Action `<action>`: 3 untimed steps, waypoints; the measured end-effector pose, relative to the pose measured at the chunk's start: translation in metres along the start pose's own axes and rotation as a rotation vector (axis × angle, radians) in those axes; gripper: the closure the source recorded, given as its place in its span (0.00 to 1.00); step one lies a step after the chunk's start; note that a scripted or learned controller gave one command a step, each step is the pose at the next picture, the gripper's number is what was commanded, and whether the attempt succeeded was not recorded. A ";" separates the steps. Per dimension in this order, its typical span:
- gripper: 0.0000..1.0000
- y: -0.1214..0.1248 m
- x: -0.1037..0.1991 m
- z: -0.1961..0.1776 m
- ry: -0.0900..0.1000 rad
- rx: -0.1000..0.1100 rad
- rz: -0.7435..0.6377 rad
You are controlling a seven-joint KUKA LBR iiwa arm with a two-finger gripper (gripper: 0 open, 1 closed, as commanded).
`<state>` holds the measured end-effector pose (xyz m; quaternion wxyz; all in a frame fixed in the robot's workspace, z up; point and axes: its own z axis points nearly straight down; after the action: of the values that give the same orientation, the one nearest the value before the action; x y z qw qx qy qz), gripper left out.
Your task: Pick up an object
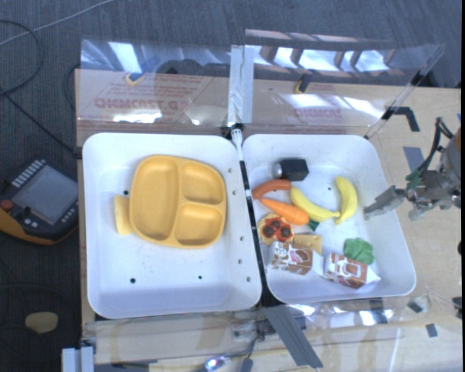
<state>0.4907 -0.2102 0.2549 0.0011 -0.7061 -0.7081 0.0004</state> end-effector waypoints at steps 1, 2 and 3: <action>0.00 0.057 0.010 0.069 -0.003 0.000 0.061; 0.00 0.091 0.022 0.163 -0.008 -0.016 -0.008; 1.00 0.092 0.024 0.154 -0.004 -0.017 -0.009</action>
<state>0.5824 -0.1859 0.1003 -0.0063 -0.7028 -0.7113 -0.0041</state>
